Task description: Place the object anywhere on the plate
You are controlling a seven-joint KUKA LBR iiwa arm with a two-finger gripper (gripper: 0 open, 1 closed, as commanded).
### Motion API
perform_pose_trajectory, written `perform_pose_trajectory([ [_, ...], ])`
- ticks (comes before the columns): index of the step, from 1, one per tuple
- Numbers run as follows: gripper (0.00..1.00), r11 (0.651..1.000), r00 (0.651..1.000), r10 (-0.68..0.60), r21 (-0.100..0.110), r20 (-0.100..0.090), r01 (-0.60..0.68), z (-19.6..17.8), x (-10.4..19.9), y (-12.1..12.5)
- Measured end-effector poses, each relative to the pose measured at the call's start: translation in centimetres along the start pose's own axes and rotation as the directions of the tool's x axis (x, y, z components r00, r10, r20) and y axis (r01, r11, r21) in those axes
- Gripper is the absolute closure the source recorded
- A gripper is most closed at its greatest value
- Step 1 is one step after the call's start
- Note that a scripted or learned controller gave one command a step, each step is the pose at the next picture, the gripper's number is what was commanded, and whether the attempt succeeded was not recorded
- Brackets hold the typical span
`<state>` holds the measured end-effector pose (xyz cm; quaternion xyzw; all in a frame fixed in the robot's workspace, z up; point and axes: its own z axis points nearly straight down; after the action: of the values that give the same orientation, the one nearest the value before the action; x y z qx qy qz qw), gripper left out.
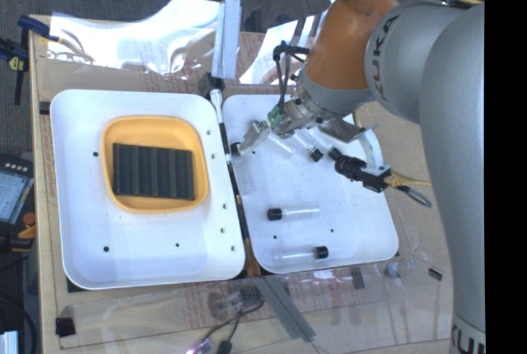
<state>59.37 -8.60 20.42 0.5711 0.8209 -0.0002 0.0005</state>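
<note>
A yellow plate (pixel 153 132) with a dark ribbed insert lies in the left bin (pixel 74 204). In the right bin (pixel 362 221) lie clear tubes with black caps: one (pixel 293 213) near the middle, another (pixel 301 253) by the front wall. A third small tube (pixel 306 150) shows just under the wrist. My gripper (pixel 252 136) hangs low over the right bin's far left corner, pointing toward the divider between the bins. I see no tube between its tips.
The arm's grey and orange body covers the right bin's far right part. A black cable connector (pixel 356 170) lies over that bin's right side. Crumpled clear plastic (pixel 148 44) sits behind the bins.
</note>
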Motion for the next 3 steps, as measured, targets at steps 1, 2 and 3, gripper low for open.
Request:
perform_pose_trajectory([
  [1, 0.0, 1.0, 1.0, 0.0, 0.0, 0.0, 0.0, 0.0, 0.0, 0.0],
  [2, 0.0, 1.0, 1.0, 0.0, 0.0, 0.0, 0.0, 0.0, 0.0, 0.0],
  [3, 0.0, 1.0, 1.0, 0.0, 0.0, 0.0, 0.0, 0.0, 0.0, 0.0],
])
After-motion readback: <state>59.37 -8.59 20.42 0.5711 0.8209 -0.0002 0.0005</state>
